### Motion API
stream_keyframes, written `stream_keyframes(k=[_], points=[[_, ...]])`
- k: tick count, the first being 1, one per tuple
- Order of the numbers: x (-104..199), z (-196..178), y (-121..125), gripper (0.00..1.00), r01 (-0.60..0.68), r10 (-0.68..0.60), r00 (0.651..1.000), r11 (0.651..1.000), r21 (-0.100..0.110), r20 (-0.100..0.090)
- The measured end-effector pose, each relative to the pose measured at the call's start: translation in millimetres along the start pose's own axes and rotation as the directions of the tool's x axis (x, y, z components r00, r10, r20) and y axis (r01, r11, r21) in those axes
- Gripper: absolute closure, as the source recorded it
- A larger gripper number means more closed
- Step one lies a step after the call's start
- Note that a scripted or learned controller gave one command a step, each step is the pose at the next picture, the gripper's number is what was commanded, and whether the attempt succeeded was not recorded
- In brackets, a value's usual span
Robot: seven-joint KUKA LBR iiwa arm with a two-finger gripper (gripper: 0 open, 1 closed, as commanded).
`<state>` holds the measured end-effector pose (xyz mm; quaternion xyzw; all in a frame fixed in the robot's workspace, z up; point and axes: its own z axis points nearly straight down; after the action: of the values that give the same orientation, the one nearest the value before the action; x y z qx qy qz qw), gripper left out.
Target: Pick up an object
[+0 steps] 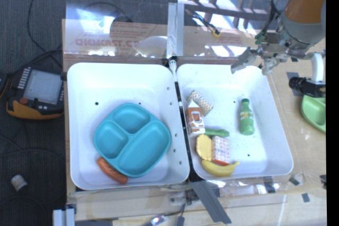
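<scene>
Two white bins sit side by side on the worktop (296, 114) in my camera view. The left bin (85, 87) has a blue plate (132, 139) with three sections, and an orange sausage (112, 170) lies just beside its lower edge. The right bin (265, 161) has the small toys I could pick from. A green bottle (246, 116) lies by itself on the bin floor, well apart from the rest. I think that makes it the easy one to grab, because nothing crowds it.

The other toys huddle near the left wall of that bin. There is a checked packet (201, 103), an orange box (195, 121), a green bean (216, 132), a red and white box (221, 150) and a yellow banana (219, 167). They touch or nearly touch each other, so I guess a grab there could bump the neighbours.

The arm (306, 2) comes in from the right and hangs over the far right corner of the right bin. The gripper (256, 61) sits near the back rim, and its fingers look spread apart with nothing between them. It is far back from the bottle, so I judge it needs to come forward and go down.
</scene>
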<state>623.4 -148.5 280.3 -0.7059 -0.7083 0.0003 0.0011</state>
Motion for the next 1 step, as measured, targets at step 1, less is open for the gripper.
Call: stream_keyframes(k=[1], points=[[-43.1, 146.0, -45.4, 0.0, 0.065, -0.065, 0.998, 0.998, 0.001, 0.0]])
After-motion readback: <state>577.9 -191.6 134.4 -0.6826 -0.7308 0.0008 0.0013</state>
